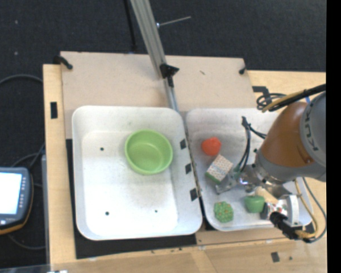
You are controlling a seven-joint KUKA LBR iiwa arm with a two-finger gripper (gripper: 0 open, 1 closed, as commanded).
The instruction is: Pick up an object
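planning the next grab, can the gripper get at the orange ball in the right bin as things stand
Probably yes: the orange ball lies apart from the patterned block with bare bin floor around it, and the gripper hovers just beyond that block in the same right bin.

Single fixed overhead camera, angled down, both bins (79, 152) framed, moderately distant

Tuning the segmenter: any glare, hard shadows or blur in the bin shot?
Camera view: lighting even and soft, no hard shadows; green bowl crisp with mild shading inside. White bins bright but speckle still shows. Gripper area murky, small parts smeared; orange ball edges slightly soft.
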